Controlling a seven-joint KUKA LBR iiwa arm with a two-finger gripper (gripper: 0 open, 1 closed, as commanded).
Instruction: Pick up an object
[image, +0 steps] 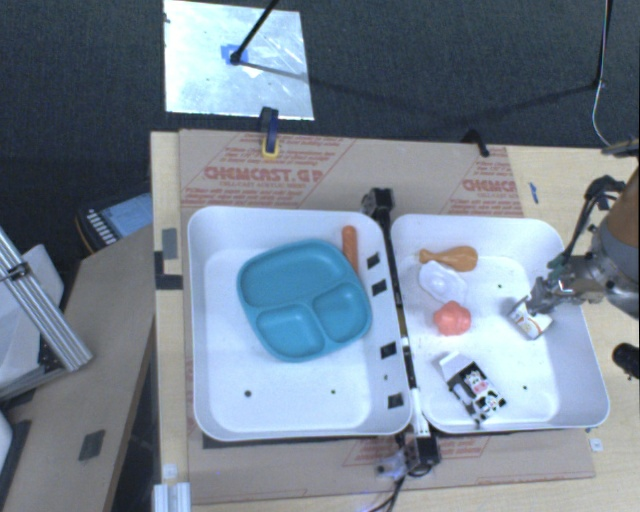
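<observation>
My gripper (540, 303) hangs low over the right side of the right bin (570, 400). A small white item with an orange end (524, 322) lies right at its tip; whether it is gripped is unclear. A pink-red round toy (452, 318) sits left of it near the bin's middle. Just above that toy lies a pale white piece (440, 283). A tan drumstick (450, 258) rests toward the back. A black-and-white carton (473, 386) lies at the front.
The left bin (215, 400) holds a blue divided plate (303, 300) and an orange stick-shaped toy (350, 247) at its back right. A black divider strip (392, 300) runs between the bins. The arm (615, 250) enters from the right.
</observation>
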